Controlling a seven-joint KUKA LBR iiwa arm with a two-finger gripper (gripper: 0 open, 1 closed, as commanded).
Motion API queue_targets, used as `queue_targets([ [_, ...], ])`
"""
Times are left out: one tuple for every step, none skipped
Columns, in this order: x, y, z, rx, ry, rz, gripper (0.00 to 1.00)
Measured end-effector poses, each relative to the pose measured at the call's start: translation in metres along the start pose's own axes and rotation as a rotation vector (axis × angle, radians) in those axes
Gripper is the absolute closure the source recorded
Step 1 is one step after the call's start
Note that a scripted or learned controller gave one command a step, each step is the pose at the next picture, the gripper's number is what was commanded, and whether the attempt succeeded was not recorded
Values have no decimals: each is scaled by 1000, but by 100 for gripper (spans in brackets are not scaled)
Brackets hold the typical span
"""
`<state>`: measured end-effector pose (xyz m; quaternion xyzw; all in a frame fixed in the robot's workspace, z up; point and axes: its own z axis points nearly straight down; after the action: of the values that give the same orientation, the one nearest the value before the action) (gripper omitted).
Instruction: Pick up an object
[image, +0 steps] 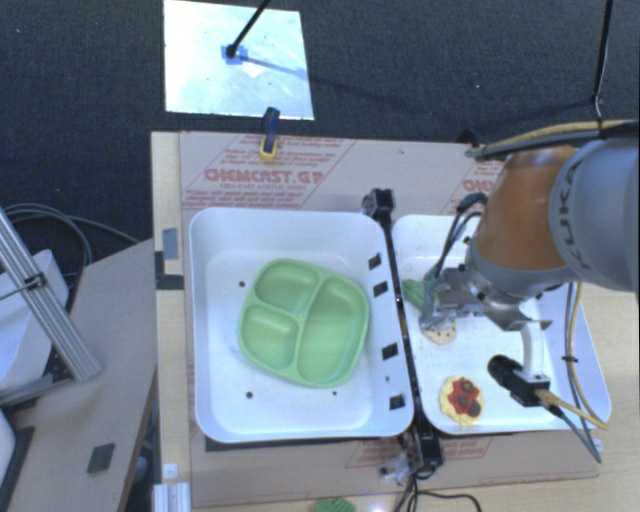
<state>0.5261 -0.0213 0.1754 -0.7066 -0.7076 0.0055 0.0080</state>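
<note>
Over the right bin (590, 395) I see my arm (545, 215) reaching down, its fingers (437, 312) low beside a small cookie-like piece (440, 333); open or closed, I cannot tell. A toy pizza slice (462, 398) lies nearer the front rim. Left of that bin, a green divided plate (303, 322) sits in its neighbour (215, 400).
</note>
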Motion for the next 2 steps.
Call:
queue_targets([
  [-123, -42, 61, -13, -6, 12, 100],
  [-55, -37, -12, -28, -2, -8, 100],
])
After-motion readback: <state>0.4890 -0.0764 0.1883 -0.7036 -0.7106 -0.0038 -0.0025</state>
